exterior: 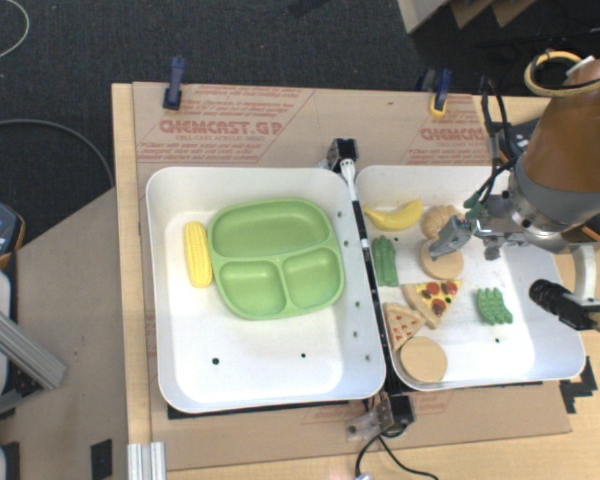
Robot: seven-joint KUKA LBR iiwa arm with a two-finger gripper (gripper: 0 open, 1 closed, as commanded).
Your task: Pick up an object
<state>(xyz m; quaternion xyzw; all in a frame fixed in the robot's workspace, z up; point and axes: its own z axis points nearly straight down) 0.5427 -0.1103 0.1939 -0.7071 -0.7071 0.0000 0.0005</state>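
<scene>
Nearest, in the right bin [555, 363], lay a round cookie [423, 360], two pizza slices [432, 298], a green bean pod [384, 262] and a leafy green piece [494, 307]. Farther back, the gripper [452, 236] hung with fingers apart over a tan biscuit [442, 264], beside a bread roll [438, 218] and banana [395, 214]. Probably light, rigid plastic, the biscuit looked best pinched across its edges. The arm hid the bin's far-right corner.

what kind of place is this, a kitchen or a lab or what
Most likely a robotics lab, not a kitchen. The food is toy food, such as the corn cob and pizza slice, sorted in white bins clamped to a board, with a robot arm reaching in and cables on the floor.
</scene>
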